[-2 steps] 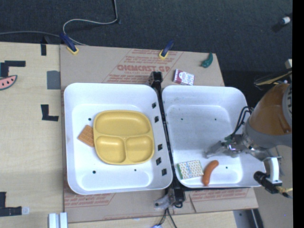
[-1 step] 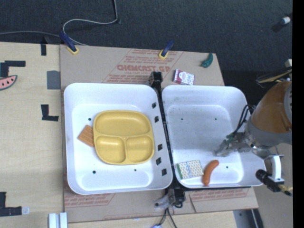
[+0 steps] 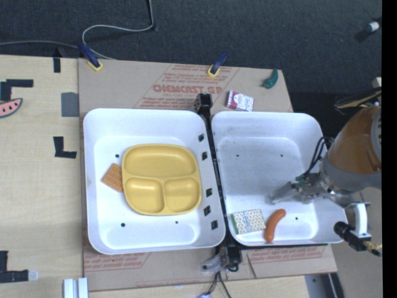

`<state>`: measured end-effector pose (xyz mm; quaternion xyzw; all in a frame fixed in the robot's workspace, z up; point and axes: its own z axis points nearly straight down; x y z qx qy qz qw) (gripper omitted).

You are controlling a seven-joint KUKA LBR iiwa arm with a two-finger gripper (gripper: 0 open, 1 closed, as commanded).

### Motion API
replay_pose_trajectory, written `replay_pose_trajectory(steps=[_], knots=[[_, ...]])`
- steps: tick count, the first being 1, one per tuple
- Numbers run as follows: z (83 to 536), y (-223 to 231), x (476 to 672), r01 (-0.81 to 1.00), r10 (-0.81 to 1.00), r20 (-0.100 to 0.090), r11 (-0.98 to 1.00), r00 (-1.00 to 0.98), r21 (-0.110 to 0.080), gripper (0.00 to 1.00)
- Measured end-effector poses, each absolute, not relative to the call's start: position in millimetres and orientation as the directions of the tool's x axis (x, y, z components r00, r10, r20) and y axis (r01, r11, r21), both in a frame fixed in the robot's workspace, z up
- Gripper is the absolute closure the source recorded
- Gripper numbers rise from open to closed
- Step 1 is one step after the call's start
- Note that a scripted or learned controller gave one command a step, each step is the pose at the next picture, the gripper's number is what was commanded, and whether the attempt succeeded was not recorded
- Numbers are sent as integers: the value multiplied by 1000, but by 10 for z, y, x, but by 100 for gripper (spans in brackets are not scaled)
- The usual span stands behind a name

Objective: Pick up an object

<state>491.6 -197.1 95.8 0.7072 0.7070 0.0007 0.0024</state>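
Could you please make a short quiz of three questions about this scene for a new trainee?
1. True or false: the yellow divided plate lies in the left bin.
2. Which thing lies nearest the orange sausage? A) the tan cracker B) the small patterned packet C) the red packet
3. Fill in: the gripper is over the ____ bin.

Key: 1 true; 2 B; 3 right.

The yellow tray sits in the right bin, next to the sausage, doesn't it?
Not quite. The camera view shows the yellow tray in the left bin. The sausage lies in the right bin, beside a small packet.
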Motion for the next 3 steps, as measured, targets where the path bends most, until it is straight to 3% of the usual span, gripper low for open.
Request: replay_pose_trajectory(steps=[1, 2, 3], knots=[[864, -1604, 4853, 1000, 1000, -3, 0, 0, 5, 0], [962, -1607, 4859, 1000, 1000, -4, 0, 0, 7, 100], [961, -1606, 4858, 1000, 1000, -4, 0, 0, 7, 0]])
